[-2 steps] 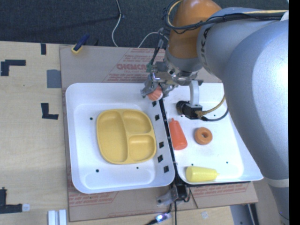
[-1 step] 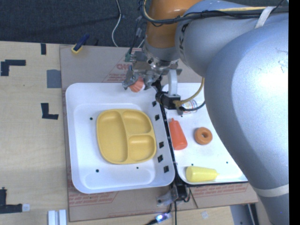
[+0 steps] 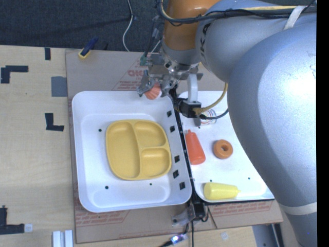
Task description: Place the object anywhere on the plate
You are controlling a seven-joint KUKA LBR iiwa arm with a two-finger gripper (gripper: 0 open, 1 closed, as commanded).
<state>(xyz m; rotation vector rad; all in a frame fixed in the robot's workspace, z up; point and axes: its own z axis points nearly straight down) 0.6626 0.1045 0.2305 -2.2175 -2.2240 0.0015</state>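
1 orange object [image 3: 152,92] at gripper [image 3: 154,86] tip, above left bin's [image 3: 87,138] far edge

The light wooden table [image 3: 31,153] carries a flat brown cardboard sheet [image 3: 105,68] printed with red lettering, and on that sheet sit two shallow white plastic bins side by side, touching along their inner edges: the left bin [image 3: 87,138] and the right bin [image 3: 241,181]. Black tape marks [image 3: 51,122] lie on the bare wood to the left. A small yellow-and-blue object [image 3: 87,47] rests at the sheet's far left corner.
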